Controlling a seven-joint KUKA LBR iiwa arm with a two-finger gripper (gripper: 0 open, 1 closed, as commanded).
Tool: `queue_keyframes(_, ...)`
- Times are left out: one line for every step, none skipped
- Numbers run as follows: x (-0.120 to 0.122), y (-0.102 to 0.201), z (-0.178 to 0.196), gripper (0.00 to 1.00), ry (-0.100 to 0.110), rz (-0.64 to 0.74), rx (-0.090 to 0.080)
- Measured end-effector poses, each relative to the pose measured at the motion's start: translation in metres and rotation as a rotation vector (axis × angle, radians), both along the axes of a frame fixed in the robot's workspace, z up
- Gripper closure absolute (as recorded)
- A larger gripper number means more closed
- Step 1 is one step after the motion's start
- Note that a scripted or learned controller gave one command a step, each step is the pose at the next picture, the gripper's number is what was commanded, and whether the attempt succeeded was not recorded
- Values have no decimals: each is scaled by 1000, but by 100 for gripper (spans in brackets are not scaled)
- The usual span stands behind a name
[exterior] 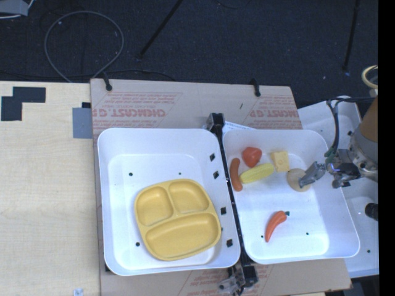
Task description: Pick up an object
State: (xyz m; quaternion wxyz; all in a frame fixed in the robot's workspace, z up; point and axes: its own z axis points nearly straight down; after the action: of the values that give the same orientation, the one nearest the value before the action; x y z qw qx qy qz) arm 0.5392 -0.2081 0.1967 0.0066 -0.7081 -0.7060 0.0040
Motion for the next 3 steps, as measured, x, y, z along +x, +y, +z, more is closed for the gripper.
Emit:
queue_keyframes(3,0,8,0,-14,3,-4)
queue_keyframes(11,6,-42,0,-9,7,-1)
queue_keyframes(4,11,-104,0,-8,3,-1)
